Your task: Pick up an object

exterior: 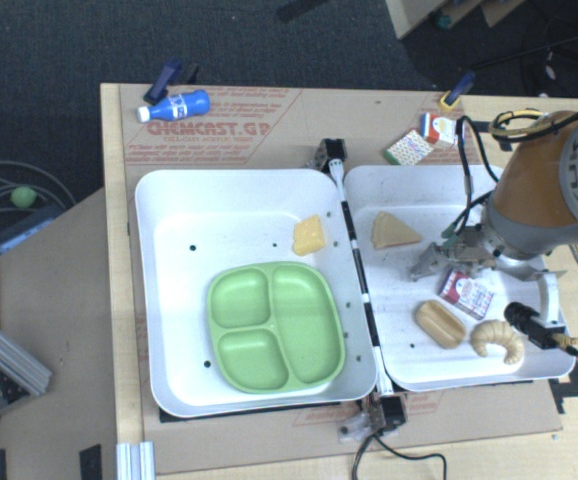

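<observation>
The right bin (pixel 409 363) holds a tan wedge of cheese (pixel 394 231), a hot-dog bun (pixel 439 324), a croissant (pixel 499 340) and a red-and-white packet (pixel 466 292). My gripper (pixel 439 260) is low in this bin, just above and left of the packet, between the wedge and the bun. Nothing shows between its fingers, and whether they touch the packet is unclear. In the left bin (pixel 169 228) lie a green divided plate (pixel 272 326) and a small yellow block (pixel 309 235).
The arm's grey body with its orange band (pixel 544 183) hangs over the right bin's far right side, with cables around it. Behind the bins lie a blue-and-white bottle (pixel 174 106) and a small printed card (pixel 409 148) on the board.
</observation>
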Motion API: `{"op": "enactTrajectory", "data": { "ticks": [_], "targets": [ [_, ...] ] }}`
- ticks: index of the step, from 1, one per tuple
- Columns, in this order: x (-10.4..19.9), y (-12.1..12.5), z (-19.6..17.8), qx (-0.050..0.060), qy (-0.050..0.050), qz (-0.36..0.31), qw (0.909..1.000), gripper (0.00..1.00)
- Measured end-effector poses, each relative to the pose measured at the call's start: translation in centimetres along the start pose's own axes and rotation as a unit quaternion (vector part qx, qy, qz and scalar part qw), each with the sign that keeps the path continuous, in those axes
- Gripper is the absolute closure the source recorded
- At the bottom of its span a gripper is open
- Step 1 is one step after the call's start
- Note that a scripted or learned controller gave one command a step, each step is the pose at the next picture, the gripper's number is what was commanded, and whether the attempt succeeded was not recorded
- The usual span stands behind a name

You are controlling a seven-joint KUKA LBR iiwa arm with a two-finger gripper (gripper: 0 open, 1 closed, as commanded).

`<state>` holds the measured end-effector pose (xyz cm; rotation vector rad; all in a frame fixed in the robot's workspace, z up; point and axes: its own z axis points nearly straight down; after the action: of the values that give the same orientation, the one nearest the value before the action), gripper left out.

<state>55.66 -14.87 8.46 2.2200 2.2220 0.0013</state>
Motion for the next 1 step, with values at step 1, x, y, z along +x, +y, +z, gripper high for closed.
{"op": "enactTrajectory", "data": {
  "ticks": [1],
  "targets": [
    [-3.83,-6.19,-0.32,0.002,0.0,0.001,1.0,0.0]
  ]
}}
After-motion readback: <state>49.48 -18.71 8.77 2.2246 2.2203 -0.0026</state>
